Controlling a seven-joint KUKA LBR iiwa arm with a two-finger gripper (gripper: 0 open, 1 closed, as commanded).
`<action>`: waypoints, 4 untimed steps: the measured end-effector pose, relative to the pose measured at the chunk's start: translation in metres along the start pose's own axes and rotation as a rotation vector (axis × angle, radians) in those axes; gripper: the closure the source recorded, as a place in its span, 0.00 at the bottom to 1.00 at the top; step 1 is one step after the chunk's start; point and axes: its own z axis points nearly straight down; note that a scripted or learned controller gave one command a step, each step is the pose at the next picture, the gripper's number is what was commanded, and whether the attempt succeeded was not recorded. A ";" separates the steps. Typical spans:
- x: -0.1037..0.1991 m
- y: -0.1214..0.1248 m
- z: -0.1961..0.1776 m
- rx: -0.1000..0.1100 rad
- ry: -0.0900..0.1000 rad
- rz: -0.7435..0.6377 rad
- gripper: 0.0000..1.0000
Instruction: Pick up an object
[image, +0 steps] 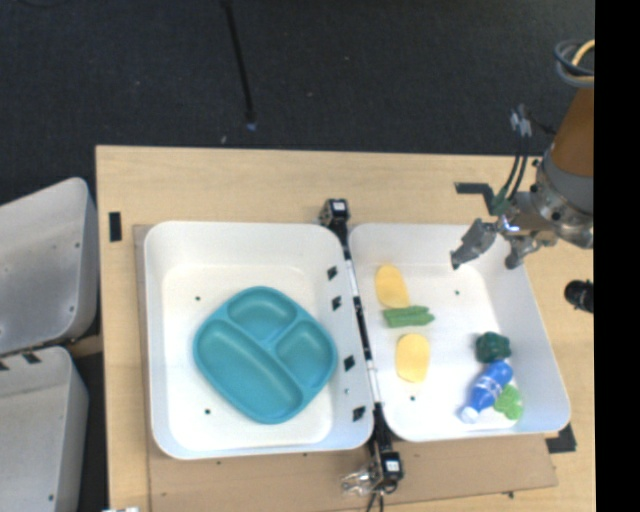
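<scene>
Filling mid-frame, the tan bench (250, 185) carries two white bins (165, 300) on dark floor (300, 70); upper right, the gripper (492, 245) hangs with fingers (468, 247) spread, pinching nothing.

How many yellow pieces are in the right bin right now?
2. One yellow piece lies near the bin's left wall, just above the long green piece; the other yellow piece lies just below that green piece. None looks hidden.
</scene>
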 end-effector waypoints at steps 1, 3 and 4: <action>0.001 0.002 -0.008 -0.013 -0.001 -0.003 0.00; -0.010 0.008 0.090 -0.012 -0.003 -0.002 0.00; -0.009 0.001 0.145 -0.013 -0.003 -0.001 0.00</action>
